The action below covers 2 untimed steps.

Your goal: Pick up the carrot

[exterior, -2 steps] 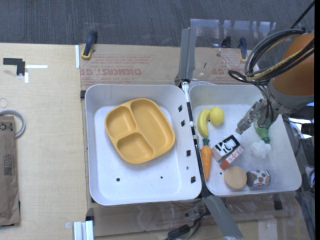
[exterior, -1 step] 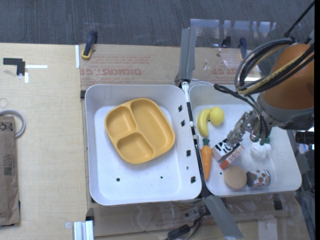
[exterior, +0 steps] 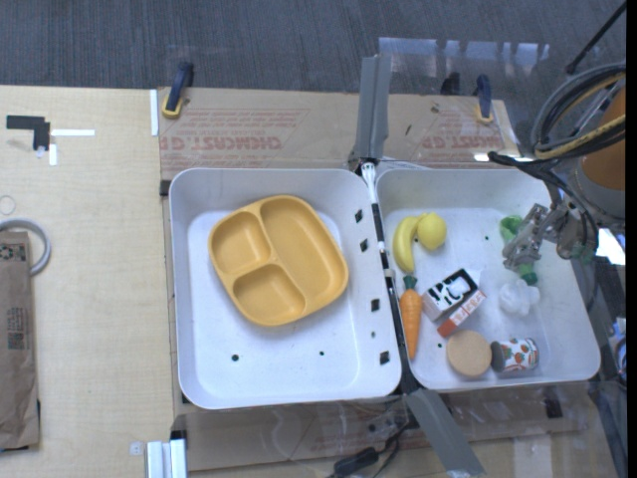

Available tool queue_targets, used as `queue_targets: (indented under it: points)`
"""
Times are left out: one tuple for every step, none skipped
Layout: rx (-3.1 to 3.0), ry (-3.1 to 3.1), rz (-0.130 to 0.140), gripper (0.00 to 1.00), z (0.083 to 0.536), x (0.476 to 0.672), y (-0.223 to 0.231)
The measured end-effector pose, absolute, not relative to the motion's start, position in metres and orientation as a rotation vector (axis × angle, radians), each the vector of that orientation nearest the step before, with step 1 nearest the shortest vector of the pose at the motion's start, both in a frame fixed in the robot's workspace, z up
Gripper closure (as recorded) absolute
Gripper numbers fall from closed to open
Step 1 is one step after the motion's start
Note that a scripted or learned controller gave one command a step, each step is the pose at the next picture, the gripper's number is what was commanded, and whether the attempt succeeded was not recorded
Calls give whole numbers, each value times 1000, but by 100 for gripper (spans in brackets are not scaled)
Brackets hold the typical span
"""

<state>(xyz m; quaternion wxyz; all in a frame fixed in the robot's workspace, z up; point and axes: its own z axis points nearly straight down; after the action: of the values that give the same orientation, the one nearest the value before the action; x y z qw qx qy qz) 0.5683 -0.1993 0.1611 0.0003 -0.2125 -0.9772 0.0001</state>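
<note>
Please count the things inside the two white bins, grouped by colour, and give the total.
Yellow: 3 (divided plate, banana, lemon)
Orange: 1 (carrot)
Green: 1 (green item)
Tan: 1 (round disc)
Mixed colours: 2 (box, small can)
Total: 8

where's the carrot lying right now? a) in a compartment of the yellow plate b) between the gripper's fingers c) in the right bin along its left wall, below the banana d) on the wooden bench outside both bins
c: the carrot lies lengthwise in the right bin close to its left wall, just below the banana, while the gripper is over at the bin's far right side, away from it.
</note>
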Motion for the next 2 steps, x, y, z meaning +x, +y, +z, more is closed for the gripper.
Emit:
queue_targets:
  points:
    - [-557,-3089,-2,100,165,529,-152]
    - [-569,-3090,0,100,171,551,-223]
